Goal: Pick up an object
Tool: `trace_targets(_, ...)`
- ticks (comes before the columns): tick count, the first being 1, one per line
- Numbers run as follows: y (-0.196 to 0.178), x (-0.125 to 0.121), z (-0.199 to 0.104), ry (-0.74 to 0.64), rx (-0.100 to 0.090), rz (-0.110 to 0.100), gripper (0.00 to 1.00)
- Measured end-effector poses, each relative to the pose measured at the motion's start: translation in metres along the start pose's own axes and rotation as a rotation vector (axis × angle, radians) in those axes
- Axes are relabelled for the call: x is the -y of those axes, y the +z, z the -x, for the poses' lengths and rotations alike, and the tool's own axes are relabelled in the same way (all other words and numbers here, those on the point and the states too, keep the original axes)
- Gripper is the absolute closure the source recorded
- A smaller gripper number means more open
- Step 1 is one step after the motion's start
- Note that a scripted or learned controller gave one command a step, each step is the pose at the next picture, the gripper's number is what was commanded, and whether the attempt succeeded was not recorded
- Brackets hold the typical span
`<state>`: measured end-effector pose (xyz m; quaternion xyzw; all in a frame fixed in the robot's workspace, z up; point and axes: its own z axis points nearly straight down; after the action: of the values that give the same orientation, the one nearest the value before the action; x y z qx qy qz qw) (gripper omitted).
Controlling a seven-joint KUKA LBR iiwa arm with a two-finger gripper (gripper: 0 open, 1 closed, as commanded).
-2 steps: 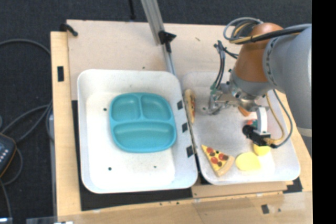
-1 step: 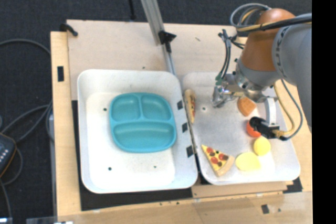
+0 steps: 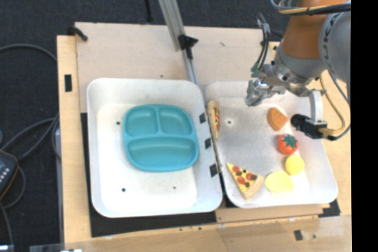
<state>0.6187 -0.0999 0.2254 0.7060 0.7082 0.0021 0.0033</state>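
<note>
1. End effector hangs over far part of right bin; spread or pressed together, can't tell, too small and dark.
2. Nothing seen between its tips. Candidates sit right and near: orange piece, tomato, two yellow pieces, pizza slice, hot dog on bin's left rim.
3. Risk: it drops onto bare bin floor, misses orange piece just beside it.
4. Risk: round toys roll off tips.
5. Left bin's blue plate well apart, no clash.

Teal tray, red tomato, seemingly yellow lemon.
</note>
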Motion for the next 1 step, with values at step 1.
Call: trace_targets(1, -0.0624, -0.0031, 0.0088, -0.001, 0.001, 0.001, 1.0)
